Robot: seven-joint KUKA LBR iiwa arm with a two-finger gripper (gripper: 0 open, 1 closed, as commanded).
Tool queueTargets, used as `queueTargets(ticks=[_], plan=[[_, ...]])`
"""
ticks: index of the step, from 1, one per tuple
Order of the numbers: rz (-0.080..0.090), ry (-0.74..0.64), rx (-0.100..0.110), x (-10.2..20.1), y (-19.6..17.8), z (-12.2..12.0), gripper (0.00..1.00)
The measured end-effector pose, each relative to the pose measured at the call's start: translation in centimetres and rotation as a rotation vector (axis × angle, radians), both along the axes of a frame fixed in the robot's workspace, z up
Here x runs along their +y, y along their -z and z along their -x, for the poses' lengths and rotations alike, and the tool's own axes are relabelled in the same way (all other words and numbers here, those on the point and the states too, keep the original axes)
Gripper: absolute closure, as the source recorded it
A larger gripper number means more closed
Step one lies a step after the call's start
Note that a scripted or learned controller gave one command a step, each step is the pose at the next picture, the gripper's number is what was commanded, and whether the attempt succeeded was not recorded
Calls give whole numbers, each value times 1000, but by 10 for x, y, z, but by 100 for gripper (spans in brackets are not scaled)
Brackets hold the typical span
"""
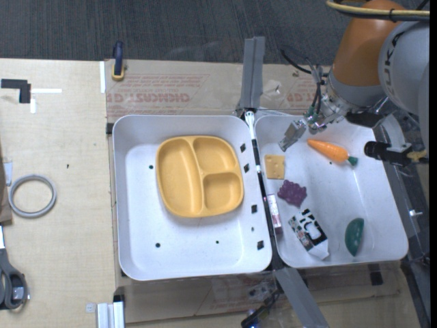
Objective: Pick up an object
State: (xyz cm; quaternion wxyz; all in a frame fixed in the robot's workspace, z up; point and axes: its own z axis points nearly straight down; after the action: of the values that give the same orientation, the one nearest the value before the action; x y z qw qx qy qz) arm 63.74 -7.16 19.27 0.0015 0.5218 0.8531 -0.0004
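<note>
My gripper hangs over the far left part of the right bin, with the orange-banded wrist behind it. Just to its right lies an orange carrot with a green tip. A tan square cracker sits below the gripper by the bin's left wall. Further toward the front are a purple bunch of grapes, a black and white packet, a dark green piece and a thin red stick along the left wall. Nothing shows in the gripper.
The left bin holds a yellow divided plate. On the wooden bench to the left lie a grey tape ring and scissors. A grey post stands behind the divide between the bins.
</note>
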Motion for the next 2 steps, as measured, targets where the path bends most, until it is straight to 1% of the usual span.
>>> queueTargets(ticks=[1, 2], plan=[[-4, 53, 5, -86, 100, 13, 0], [1, 51, -1, -87, 89, 12, 100]])
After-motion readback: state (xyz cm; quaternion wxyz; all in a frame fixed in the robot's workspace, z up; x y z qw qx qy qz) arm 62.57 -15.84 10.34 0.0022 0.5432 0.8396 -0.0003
